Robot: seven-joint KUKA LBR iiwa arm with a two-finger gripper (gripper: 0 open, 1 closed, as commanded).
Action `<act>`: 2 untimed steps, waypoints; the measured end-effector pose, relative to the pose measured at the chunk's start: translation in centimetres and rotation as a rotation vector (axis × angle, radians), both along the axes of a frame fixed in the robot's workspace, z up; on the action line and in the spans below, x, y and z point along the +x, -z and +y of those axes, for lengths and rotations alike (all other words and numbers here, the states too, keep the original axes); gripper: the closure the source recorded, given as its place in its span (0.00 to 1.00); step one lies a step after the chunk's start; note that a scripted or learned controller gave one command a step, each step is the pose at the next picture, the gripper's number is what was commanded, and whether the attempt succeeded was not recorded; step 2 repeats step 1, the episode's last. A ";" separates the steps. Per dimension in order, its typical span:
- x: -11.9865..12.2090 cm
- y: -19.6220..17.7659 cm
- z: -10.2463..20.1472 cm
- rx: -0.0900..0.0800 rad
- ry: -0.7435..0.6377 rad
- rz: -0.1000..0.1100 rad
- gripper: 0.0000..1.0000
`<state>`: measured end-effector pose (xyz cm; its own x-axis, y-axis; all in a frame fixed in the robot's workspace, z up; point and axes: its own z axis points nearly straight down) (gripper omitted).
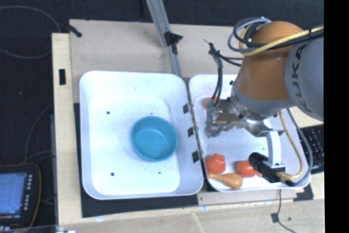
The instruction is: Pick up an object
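Small red-orange object (216,162), rounded

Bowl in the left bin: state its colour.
The bowl is light blue, seen in the camera view.

Even overhead light, white bins (131,82) glaring, dark surroundings, soft overall focus, faint shadows

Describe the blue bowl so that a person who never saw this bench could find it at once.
Start at the two white bins lying side by side and take the left bin, the one away from the arm. The bowl sits near its middle, round and open side up. It is blue, while the small things in the right bin are red and orange.
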<state>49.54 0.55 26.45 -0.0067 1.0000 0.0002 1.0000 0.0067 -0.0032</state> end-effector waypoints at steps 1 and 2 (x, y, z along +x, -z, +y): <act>0.8 -0.3 5.1 0.003 -0.004 -0.002 1.00; 0.8 -0.3 5.1 0.003 -0.004 -0.002 1.00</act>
